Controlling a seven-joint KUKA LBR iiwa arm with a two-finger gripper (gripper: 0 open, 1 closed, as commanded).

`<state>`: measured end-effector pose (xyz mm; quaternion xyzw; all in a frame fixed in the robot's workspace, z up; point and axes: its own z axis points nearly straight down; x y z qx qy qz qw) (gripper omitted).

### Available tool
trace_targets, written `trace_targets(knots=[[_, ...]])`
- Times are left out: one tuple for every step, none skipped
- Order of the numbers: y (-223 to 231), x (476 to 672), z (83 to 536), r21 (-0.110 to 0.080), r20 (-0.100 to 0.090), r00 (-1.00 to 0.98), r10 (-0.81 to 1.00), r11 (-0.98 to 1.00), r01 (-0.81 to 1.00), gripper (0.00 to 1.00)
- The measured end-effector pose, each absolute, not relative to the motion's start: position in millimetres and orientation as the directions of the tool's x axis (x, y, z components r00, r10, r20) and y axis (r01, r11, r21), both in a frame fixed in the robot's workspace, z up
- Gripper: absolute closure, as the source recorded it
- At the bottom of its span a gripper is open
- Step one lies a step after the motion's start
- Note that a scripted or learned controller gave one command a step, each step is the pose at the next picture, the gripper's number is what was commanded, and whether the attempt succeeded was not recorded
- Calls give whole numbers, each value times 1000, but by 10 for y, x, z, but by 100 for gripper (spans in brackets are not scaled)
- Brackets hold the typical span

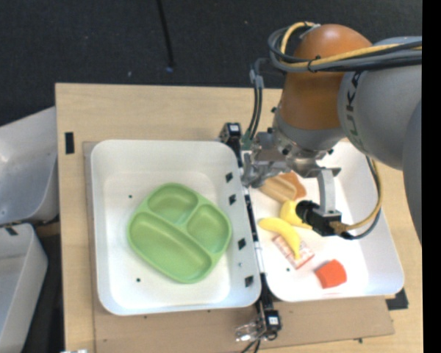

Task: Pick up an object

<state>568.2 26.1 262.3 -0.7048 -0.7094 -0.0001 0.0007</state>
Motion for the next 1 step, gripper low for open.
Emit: trace_targets(knots=[[809, 5665, 2651, 2, 1, -8, 1000, 8, 1000, 100]])
